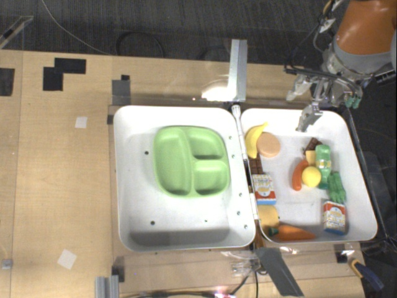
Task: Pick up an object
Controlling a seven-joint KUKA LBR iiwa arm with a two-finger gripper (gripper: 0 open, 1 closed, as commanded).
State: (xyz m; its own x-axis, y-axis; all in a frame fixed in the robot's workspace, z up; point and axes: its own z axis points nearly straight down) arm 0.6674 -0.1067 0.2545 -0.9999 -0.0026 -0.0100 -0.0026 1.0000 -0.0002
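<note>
Wooden bench surface carries two white bins side by side. Left bin [130, 166] holds a green divided tray [189, 160]. Right bin [353, 141] holds small toy foods: banana [253, 138], lemon [311, 177], carrot [294, 233], two small cartons. Gripper [307, 120] hangs over the right bin's far edge, holding nothing; its grip state cannot be determined. Judged light, rigid and smooth, the lemon sits centrally; grasp across its middle.

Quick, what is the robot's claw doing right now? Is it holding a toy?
Gripper: holding nothing; it hangs over the back of the right bin, above the toys. Whether it is open or shut cannot be told.
</note>
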